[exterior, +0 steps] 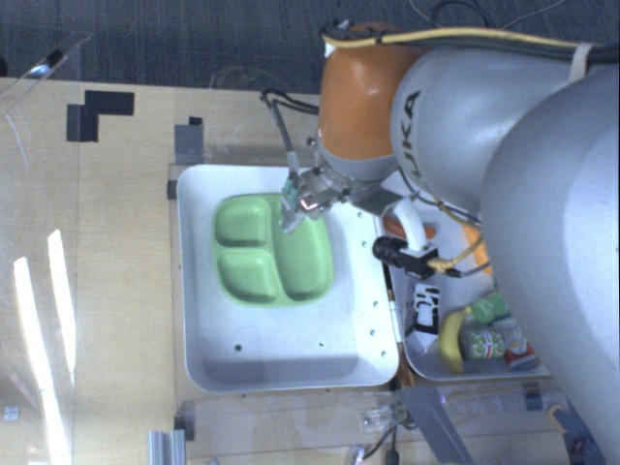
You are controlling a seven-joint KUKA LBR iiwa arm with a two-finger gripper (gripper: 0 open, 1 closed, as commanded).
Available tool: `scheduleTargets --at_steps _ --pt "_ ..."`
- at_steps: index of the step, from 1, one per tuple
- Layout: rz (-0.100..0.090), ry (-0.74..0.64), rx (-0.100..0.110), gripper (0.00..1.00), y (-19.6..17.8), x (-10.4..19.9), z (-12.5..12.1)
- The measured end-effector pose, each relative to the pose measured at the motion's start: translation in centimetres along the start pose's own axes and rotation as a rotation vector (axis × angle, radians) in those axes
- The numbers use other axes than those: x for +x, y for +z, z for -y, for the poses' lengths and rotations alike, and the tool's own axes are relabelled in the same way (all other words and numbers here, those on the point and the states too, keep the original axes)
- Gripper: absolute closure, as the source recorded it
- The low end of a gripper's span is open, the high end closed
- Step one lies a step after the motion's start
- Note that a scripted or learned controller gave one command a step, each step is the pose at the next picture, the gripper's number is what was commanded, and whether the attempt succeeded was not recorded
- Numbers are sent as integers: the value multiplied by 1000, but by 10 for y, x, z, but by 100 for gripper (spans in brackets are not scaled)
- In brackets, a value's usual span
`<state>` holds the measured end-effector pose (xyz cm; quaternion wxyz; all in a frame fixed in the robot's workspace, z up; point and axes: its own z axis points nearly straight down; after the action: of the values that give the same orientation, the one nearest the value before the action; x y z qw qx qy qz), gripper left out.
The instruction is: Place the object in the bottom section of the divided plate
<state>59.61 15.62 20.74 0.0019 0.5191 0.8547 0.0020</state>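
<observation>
The claw [294,204] hovers over the green divided plate [273,251]; its grip state cannot be told. Right of it, 1 banana [450,337] lies in the other bin [426,361].

Bright, even light; soft focus; left-side glare

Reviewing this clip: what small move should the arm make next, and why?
Probably lift clear of the plate and head for the right bin. The gripper sits over the plate's upper edge with nothing visible between its fingers, while the banana and other items lie in that bin.
</observation>
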Motion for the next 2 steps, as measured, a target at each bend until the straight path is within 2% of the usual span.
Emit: scheduleTargets --at_steps 1,2 --pt "1 -60 -2 100 -25 3 5" --pt "2 -252 -3 100 -65 -4 -1"
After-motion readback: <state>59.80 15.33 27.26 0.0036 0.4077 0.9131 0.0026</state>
